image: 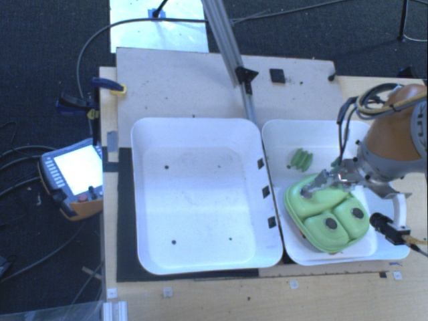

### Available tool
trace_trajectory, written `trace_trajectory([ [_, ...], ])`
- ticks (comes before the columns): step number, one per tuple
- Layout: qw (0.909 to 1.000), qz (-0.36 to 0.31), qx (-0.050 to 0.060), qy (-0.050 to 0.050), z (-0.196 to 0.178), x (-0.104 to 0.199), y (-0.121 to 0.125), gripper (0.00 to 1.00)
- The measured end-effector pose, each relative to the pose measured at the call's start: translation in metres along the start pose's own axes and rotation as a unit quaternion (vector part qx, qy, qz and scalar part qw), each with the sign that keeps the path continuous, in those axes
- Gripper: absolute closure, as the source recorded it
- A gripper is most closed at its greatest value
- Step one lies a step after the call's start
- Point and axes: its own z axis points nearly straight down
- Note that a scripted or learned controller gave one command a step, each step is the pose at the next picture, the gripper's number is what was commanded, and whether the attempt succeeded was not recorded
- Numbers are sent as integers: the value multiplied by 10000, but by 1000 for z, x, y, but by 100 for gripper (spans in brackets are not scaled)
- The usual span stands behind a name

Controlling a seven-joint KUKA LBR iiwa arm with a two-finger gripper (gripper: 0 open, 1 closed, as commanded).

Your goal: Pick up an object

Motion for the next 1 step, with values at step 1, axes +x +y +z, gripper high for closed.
trace_trajectory([
  [1, 10000, -7, -77, -36, -14, -1, 4, 100],
])
